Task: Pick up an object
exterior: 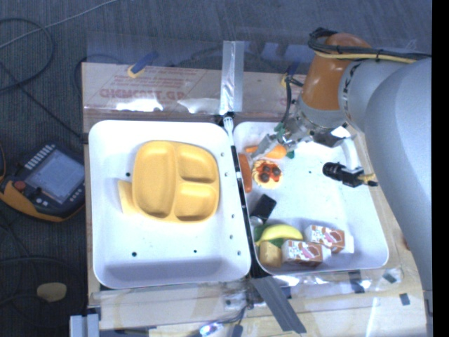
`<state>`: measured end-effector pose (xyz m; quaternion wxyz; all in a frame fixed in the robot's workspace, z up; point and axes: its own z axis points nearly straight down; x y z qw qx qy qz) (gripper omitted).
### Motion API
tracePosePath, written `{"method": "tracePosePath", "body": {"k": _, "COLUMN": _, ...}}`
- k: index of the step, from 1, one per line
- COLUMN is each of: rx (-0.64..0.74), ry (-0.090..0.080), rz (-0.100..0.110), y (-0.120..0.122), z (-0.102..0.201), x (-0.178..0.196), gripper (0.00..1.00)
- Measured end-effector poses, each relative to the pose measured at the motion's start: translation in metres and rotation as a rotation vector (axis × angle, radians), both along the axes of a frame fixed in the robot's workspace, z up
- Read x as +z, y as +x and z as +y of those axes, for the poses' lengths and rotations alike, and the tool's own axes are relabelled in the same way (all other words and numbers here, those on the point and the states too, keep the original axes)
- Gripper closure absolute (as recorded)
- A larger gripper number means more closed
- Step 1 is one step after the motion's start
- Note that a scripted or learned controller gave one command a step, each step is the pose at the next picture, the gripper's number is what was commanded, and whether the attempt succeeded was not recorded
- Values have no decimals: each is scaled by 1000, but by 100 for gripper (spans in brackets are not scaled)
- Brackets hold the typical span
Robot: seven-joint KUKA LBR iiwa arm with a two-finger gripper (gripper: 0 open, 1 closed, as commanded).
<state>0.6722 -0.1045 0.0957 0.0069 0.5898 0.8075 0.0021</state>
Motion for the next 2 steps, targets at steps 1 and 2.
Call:
{"method": "tracePosePath", "body": {"k": 1, "rx": 4, "ry": -1, "rz": 5, "y": -1, "z": 0, "x": 6, "gripper": 100}}
{"method": "tracePosePath", "body": {"k": 2, "rx": -183, "ry": 6, "rz": 14, "y": -5, "z": 69, "x": 88, "gripper": 100}}
